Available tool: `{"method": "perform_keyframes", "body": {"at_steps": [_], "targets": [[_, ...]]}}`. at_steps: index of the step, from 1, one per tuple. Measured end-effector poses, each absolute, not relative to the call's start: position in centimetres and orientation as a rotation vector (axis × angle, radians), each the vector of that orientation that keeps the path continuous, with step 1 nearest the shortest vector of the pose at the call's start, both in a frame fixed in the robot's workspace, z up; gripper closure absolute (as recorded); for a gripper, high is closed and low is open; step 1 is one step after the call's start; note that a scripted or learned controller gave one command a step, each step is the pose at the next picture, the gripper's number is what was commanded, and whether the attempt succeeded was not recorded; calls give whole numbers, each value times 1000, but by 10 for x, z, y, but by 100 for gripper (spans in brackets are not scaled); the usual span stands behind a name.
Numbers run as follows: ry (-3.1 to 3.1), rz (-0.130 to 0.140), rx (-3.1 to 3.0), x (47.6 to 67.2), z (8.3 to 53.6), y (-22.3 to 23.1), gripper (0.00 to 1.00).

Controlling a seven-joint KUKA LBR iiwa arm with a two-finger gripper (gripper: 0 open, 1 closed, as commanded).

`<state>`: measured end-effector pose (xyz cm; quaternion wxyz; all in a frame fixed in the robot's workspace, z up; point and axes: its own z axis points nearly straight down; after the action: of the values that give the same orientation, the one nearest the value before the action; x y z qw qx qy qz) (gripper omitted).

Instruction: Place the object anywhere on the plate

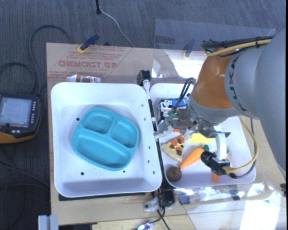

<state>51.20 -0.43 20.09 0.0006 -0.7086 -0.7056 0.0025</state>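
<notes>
- Two shallow white bins sit side by side on the tabletop (pixel 86 66), a brown board with red lettering.
- One blue plate (pixel 105 138) with three compartments lies flat in the middle of the left bin (pixel 57 128), turned at a slant to the bin's walls.
- Several toy foods are bunched in the near left part of the right bin (pixel 242 176), well apart from the plate and across the shared walls from it.
- Among them, an orange carrot (pixel 192 158) lies tilted, its thin end pointing toward a brown ball (pixel 173 173) at the bin's near left corner.
- Just beside the carrot, on the side nearer the plate, lies a pizza slice (pixel 173 148) with a pale crust and red and dark toppings.
- Beyond the carrot rests a yellow piece (pixel 201 139), partly hidden under the robot.
- Reaching in from the right, the grey arm (pixel 259 80) with its orange band (pixel 213 85) hangs over the right bin.
- Below the band, the end effector (pixel 178 123) sits low over the toy pile, close above the pizza slice; whether it is open, closed or gripping anything cannot be told, as the wrist hides it.
- Which toy is the one to be moved cannot be told.
- Left of the tabletop, a handheld controller (pixel 12 116) with a screen lies on the grey carpet.
</notes>
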Motion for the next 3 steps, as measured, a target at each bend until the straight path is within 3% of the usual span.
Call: {"method": "perform_keyframes", "body": {"at_steps": [3], "targets": [[-2216,8,-2225,512,201,-4,0]]}}
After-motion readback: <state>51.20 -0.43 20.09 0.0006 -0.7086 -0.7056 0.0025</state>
